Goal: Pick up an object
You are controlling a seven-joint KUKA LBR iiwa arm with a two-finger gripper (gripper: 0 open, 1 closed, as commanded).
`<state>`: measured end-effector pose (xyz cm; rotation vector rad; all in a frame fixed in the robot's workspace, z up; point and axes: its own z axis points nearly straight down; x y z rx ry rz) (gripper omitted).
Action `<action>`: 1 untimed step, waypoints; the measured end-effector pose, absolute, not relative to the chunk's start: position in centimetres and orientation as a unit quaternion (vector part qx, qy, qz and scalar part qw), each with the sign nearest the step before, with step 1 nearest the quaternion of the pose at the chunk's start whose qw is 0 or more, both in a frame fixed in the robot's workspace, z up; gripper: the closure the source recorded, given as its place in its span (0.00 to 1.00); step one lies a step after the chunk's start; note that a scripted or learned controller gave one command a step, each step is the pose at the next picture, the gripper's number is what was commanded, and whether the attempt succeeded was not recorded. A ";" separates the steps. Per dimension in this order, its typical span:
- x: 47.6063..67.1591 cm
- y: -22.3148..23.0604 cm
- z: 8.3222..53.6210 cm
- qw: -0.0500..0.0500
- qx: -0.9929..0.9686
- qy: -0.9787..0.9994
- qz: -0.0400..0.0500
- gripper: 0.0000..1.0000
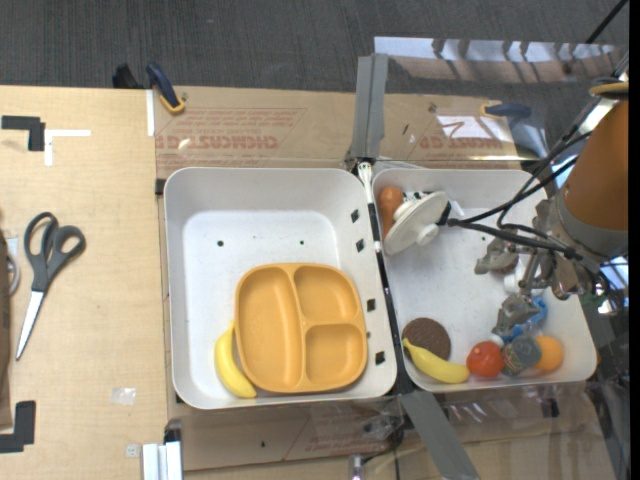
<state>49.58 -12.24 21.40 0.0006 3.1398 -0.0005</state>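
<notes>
The gripper (520, 313) hangs low in the right bin (455, 278), near its front right corner, with the grey arm (600, 183) and its orange band above it at the right edge. Whether it is released or clenched cannot be told; black cables and metal parts clutter the wrist. Directly under and just beside its tip lie a small blue-and-grey object (522, 343), too blurred to name, a round red tomato (486, 359) to its left and a smooth orange fruit (547, 353) to its right, all packed close together. Farther left along the front wall lie a curved yellow banana (437, 365) and a flat dark brown disc (427, 335), touching each other. At the back left corner, well apart from the gripper, a white dish (414, 218) leans tilted against an orange ball (390, 203).

The left bin (260, 213) holds a glossy yellow-orange plastic tray (300, 326) with 3 compartments and a second banana (231, 368) tucked against its front left edge. Scissors (45, 258) with grey handles lie on the wooden bench (90, 348).
</notes>
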 end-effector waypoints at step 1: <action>49.9 -19.2 10.2 0.000 -0.078 0.997 0.000 0.00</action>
